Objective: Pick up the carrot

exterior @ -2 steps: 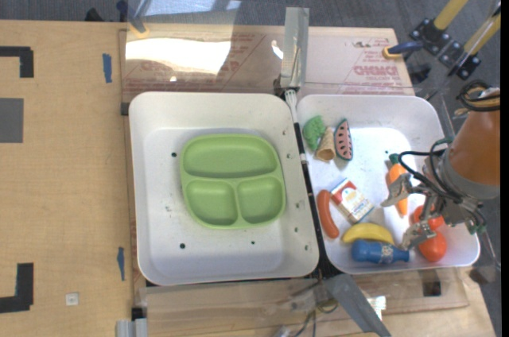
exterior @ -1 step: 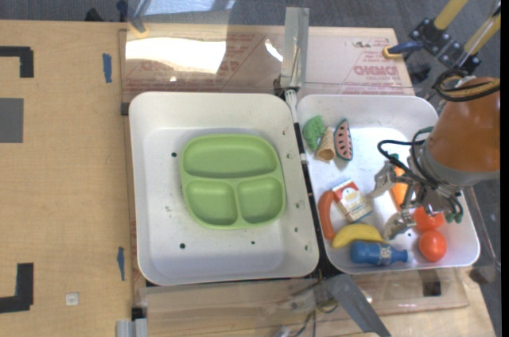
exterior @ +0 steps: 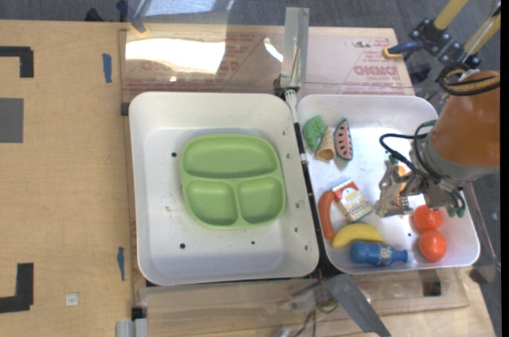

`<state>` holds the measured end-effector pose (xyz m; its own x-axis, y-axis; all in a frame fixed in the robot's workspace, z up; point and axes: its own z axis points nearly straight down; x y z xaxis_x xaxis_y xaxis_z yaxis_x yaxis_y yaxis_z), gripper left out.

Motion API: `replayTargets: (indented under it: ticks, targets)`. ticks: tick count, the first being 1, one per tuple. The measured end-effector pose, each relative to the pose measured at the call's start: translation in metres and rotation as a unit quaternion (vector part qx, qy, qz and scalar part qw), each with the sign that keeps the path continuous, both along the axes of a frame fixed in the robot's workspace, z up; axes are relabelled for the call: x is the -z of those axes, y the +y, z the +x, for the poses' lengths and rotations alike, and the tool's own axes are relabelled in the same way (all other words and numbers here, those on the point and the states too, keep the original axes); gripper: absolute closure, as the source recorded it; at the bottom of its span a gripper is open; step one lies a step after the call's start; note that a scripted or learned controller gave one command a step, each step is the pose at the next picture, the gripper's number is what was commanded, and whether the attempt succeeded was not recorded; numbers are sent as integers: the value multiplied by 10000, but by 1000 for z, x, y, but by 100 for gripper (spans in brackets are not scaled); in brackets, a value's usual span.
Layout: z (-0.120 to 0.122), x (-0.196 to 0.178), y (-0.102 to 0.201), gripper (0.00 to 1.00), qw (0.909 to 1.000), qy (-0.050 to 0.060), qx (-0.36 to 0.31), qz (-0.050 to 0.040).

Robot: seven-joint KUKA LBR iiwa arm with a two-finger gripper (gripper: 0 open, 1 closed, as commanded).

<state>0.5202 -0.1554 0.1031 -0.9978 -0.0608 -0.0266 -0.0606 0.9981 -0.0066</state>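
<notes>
In the right bin [exterior: 453, 106], my gripper [exterior: 395, 191] hangs low over the right-middle part, pointing down among the toys. Orange bits of a long thing that I take for the carrot [exterior: 406, 206] show right beside and under the gripper, mostly hidden by it. I cannot tell whether the carrot is between the gripper's tips or just lying beneath them. The arm's orange band [exterior: 469, 129] sits above the wrist at the right.
Around the gripper lie a small carton [exterior: 351, 200], a banana [exterior: 358, 233], a blue bottle [exterior: 378, 253], a red-orange sausage shape [exterior: 325, 214] and two round red-orange fruits [exterior: 430, 232]. A watermelon slice [exterior: 343, 139] and a green toy [exterior: 313, 128] lie further back. The left bin [exterior: 151, 168] holds a green divided plate [exterior: 233, 156].
</notes>
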Motion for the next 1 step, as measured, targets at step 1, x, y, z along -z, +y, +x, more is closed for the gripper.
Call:
replayTargets:
  ticks: [1]
  targets:
    - [2,-10,1,100,10000,-37,-7,-5]
